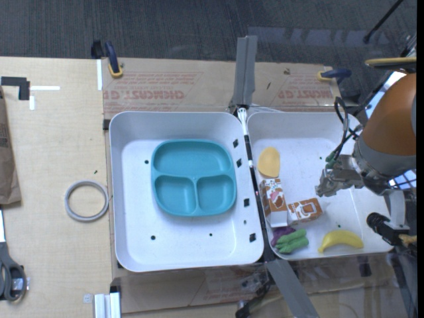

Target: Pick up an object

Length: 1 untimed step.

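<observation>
The right bin holds a round yellow chip-like piece, two small brown-and-white cartons, a green and purple vegetable toy and a yellow banana. My gripper hangs over the right half of that bin, just right of and above the second carton, with the banana below it. Nothing is visible between its fingers. The orange-banded wrist rises at the right.
The left bin contains a teal divided plate. On the wooden bench to the left lie a tape ring, scissors and a brown bag. A grey post stands behind the bins' shared wall.
</observation>
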### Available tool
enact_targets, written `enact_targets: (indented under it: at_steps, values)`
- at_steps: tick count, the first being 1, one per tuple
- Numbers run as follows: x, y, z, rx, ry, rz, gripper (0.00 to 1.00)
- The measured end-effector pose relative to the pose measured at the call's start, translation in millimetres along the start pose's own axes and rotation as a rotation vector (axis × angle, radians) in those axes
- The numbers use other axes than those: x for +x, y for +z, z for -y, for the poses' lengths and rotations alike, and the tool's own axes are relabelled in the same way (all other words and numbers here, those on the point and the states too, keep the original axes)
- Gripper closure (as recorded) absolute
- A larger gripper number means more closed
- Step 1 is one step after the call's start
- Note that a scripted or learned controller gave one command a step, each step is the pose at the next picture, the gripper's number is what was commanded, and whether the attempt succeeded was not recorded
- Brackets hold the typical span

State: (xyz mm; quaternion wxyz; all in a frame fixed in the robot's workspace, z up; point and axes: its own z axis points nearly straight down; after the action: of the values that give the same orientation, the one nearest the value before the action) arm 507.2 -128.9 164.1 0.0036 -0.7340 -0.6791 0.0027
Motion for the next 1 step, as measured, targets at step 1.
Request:
enact_targets:
  at_steps: [1]
  values:
    - [-0.1,0.1,0.0,0.0,0.001,0.0,0.0]
